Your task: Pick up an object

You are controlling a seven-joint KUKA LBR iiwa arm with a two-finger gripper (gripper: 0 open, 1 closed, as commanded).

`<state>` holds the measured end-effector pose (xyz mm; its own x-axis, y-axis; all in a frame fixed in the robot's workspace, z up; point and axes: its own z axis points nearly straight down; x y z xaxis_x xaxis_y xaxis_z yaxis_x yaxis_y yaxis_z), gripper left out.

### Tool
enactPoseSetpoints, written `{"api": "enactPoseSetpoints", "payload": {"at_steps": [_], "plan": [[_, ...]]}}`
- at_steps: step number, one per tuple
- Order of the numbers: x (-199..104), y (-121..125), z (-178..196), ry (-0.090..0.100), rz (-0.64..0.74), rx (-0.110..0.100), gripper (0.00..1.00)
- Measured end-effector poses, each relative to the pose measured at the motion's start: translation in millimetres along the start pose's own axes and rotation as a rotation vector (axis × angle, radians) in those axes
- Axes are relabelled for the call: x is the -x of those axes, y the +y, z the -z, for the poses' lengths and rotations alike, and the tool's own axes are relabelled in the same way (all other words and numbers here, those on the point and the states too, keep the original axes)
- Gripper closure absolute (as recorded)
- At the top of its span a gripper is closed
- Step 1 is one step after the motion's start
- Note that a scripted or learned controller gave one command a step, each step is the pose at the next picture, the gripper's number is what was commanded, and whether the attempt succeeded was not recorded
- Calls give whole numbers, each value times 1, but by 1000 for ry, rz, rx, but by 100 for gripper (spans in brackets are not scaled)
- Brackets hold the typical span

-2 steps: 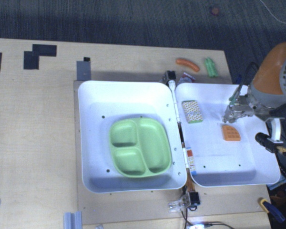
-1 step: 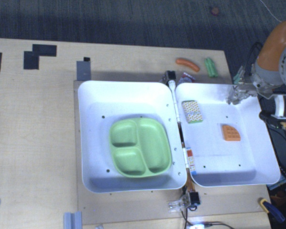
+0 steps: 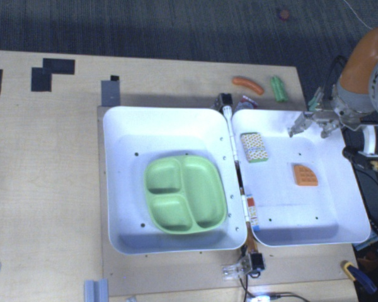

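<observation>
The pale wooden counter (image 3: 44, 187) spreads wide to the left, bare but for a few dark blocks near its far edge, and it carries two shallow white plastic bins side by side, their inner rims touching along a central seam. The left white bin (image 3: 123, 137) is largely taken up by a light green, three-compartment plastic plate (image 3: 185, 194) lying flat on its floor, leaving a ring of free white floor around it. The right white bin (image 3: 340, 212) has far more open room: its near half is bare. The grey arm with its orange band (image 3: 365, 65) comes in from the right and leans over the far right corner of that bin, its wrist angled down and leftward. The end effector (image 3: 314, 126) hangs over the bin's far rim area with its two thin metal fingers spread apart, nothing between them. Well below it, apart from it, lies a small flat orange rectangular object (image 3: 305, 175) on the bin floor. Near the left wall sits a small patterned green-and-white block (image 3: 254, 147). Beyond the bins, on the counter, lie an orange sausage-shaped toy (image 3: 248, 85) and a green cylindrical toy (image 3: 278, 88).
</observation>
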<state>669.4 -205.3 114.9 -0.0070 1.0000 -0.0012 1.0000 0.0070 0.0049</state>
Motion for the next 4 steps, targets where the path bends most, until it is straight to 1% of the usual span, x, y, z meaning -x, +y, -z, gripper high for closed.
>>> {"api": "enactPoseSetpoints", "payload": {"at_steps": [1, 2, 3, 4], "plan": [[-25, 0, -31, 1, 1, -3, 0], [-73, -11, -30, 2, 0, -1, 0], [-108, -37, -28, -6, -4, 5, 0], [-110, -36, -16, -2, -2, 8, 100]]}}
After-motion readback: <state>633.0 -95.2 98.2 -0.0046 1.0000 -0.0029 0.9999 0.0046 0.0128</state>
